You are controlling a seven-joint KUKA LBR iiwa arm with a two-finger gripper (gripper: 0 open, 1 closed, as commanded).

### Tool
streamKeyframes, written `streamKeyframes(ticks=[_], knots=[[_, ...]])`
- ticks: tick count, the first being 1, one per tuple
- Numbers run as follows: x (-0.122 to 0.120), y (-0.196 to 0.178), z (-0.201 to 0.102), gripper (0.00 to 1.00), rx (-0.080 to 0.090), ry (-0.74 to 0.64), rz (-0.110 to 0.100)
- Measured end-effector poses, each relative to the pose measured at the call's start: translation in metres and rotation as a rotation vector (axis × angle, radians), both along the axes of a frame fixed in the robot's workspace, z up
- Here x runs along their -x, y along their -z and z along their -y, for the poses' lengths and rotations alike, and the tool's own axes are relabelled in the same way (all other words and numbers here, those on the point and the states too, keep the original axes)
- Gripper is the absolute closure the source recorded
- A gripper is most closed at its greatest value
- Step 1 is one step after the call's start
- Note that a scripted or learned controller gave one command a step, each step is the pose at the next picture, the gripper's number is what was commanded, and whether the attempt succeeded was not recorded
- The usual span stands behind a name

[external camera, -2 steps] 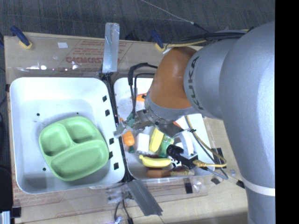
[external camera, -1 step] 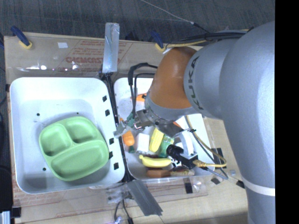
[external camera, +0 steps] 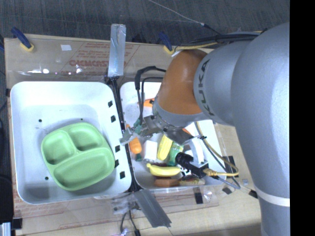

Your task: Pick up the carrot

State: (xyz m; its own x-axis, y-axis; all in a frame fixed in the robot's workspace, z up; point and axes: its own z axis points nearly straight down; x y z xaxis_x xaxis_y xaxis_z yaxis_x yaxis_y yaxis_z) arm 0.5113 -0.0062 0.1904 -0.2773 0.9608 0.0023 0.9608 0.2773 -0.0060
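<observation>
The carrot (external camera: pixel 135 145) is a short orange piece in the right bin (external camera: pixel 129 93), close against that bin's left wall. My gripper (external camera: pixel 139 130) hangs just above it, under the orange wrist band, low over the left part of the bin. The arm's bulk covers most of the bin and hides the gripper's tips. I cannot tell whether the carrot is touched or gripped.
The right bin also holds a yellow banana (external camera: pixel 165 170), a yellow-green item (external camera: pixel 164 149), a white piece (external camera: pixel 150 149), a brown item (external camera: pixel 167 182) and a small orange thing (external camera: pixel 147 102). A green divided plate (external camera: pixel 78 155) lies in the left bin (external camera: pixel 29 102).
</observation>
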Motion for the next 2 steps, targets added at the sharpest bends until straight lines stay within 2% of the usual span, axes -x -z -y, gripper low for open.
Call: streamKeyframes(ticks=[1, 2], knots=[[0.000, 0.000, 0.000, 0.00, 0.000, 0.000, 0.000], [-0.003, -0.001, 0.029, 0.00, 0.002, 0.106, 0.004]])
